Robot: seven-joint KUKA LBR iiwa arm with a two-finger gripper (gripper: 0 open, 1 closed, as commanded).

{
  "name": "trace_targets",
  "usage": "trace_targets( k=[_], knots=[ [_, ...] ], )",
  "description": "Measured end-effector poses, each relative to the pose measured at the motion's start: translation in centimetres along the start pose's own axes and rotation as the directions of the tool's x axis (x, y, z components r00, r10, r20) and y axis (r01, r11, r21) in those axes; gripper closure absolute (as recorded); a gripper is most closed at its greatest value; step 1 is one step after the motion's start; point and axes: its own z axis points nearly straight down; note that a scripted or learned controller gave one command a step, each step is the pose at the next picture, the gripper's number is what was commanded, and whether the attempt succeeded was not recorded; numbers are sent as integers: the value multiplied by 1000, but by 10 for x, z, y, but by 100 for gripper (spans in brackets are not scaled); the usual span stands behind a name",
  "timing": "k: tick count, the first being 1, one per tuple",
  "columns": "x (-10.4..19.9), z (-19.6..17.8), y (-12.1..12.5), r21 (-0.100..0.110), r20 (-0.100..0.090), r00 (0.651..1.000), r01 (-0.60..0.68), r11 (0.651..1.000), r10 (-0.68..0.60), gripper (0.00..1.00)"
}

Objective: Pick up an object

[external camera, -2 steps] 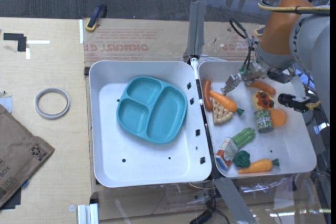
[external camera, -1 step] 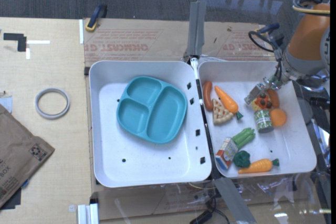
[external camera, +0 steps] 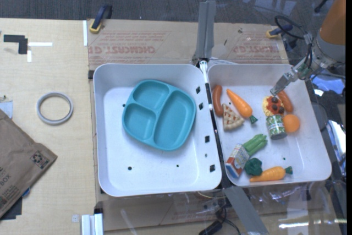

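Note:
The right bin [external camera: 322,170] holds several toy foods. A red sausage [external camera: 218,100], a carrot [external camera: 240,103] and a pizza slice [external camera: 232,118] lie at its left. A yellow-and-red piece with dark berries [external camera: 273,105], a small can [external camera: 275,126] and an orange [external camera: 291,123] sit at its right. Lower down lie a green vegetable [external camera: 254,144], a small carton [external camera: 237,158], broccoli [external camera: 253,166] and a second carrot [external camera: 269,174]. My gripper [external camera: 276,88] reaches in from the upper right, its tip just above the berry piece. Nothing shows held in it.
The left bin [external camera: 104,135] holds a teal divided plate [external camera: 159,114]. A tape ring [external camera: 55,108] and a cardboard box [external camera: 16,165] lie on the bench at far left. A grey bar [external camera: 206,30] rises behind the bins' shared wall. Cables hang near the arm [external camera: 330,36].

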Motion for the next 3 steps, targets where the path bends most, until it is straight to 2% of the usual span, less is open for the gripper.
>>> trace_targets(
  k=[1,2,3],
  knots=[
    [18,63,-25,-12,0,992,127,992,-127,0],
    [95,67,36,-5,1,980,198,980,-198,0],
    [147,-29,5,2,-3,988,158,988,-158,0]
  ],
)
